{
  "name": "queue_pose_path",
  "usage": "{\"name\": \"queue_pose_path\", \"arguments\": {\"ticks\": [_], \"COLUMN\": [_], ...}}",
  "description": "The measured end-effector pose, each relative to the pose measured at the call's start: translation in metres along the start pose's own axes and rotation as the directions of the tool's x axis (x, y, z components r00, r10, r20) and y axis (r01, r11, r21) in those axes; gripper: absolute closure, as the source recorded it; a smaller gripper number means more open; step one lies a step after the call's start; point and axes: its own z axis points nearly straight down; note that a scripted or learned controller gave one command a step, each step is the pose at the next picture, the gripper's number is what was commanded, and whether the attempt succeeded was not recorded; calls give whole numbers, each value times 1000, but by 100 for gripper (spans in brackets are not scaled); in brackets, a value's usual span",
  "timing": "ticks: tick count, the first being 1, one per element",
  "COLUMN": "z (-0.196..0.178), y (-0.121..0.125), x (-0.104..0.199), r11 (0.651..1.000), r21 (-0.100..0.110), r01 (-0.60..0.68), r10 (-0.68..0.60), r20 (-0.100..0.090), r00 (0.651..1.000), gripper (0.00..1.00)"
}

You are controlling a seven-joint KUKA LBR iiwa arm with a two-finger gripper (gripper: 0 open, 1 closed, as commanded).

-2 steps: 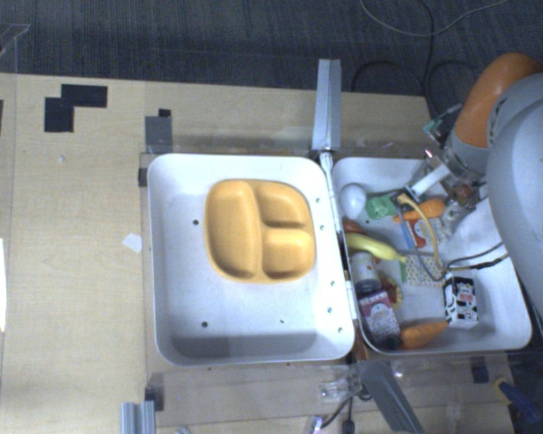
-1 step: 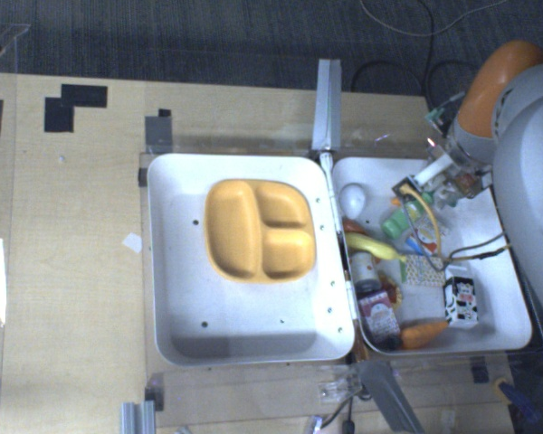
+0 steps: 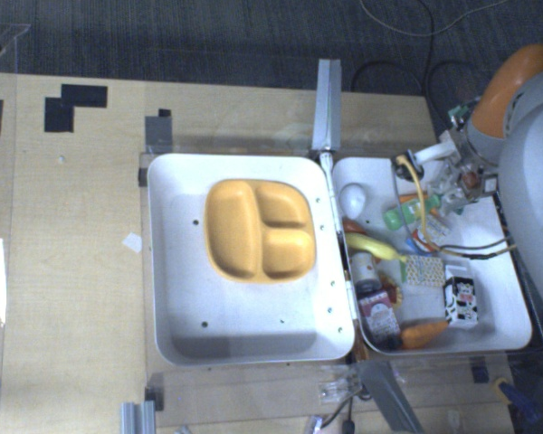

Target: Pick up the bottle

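Note:
The bottle [image 3: 377,309] lies along the left wall of the right bin [image 3: 507,328]. It has a pale top end, a dark middle and a reddish label, and its lower end rests against an orange carrot-like piece [image 3: 425,334]. My gripper [image 3: 453,188] hangs over the bin's upper right part, above a green item [image 3: 403,215] and some coloured cables. It is well to the upper right of the bottle and apart from it. The arm's grey body and orange band [image 3: 516,84] fill the right side.
The left bin [image 3: 176,324] holds a yellow divided plate [image 3: 260,229]. In the right bin there are also a white round object [image 3: 353,197], a yellow banana [image 3: 373,243], a patterned square [image 3: 423,270] and a black-and-white carton [image 3: 462,300]. A metal divider post [image 3: 327,107] stands between the bins.

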Motion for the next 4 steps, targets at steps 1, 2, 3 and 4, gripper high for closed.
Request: {"name": "queue_pose_path", "arguments": {"ticks": [1,2,3,4], "z": [0,1,8,-3], "y": [18,-44,-59,-60], "x": [13,23,-48,-45], "r11": [1000,999,999,1000], "r21": [-15,-30,-20,-19], "r01": [-2,-22,-27,-25], "r10": [2,22,28,25], "r20": [2,3,17,14], "r00": [1000,1000,999,1000], "gripper": [100,100,100,100]}}
